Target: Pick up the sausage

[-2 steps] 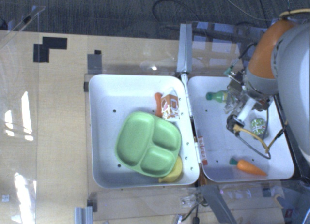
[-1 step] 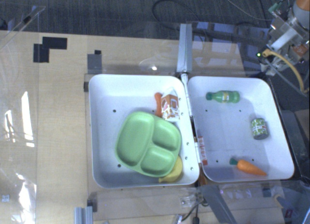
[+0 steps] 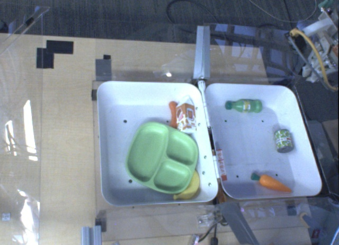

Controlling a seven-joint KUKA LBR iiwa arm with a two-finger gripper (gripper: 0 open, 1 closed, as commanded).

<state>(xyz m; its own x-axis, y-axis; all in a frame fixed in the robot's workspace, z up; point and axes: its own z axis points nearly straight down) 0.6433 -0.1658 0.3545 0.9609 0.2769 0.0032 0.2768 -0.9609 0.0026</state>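
The sausage point(image 3: 172, 112) is a thin orange-red stick lying in the left bin point(image 3: 114, 133), near its far right side. It rests against the left edge of a small white and orange carton point(image 3: 186, 117), just beyond the green plate. The arm's end with the gripper point(image 3: 319, 48) and its yellow cables sits at the upper right edge of the view, outside the bins and beyond the right bin's far corner. It is far from the sausage, with nothing seen held.
A green divided plate point(image 3: 163, 156) fills the left bin's middle, with a yellow banana point(image 3: 190, 188) poking out under its near edge. The right bin point(image 3: 249, 148) holds a green bottle point(image 3: 243, 106), a small can point(image 3: 284, 139) and a carrot point(image 3: 271, 182).
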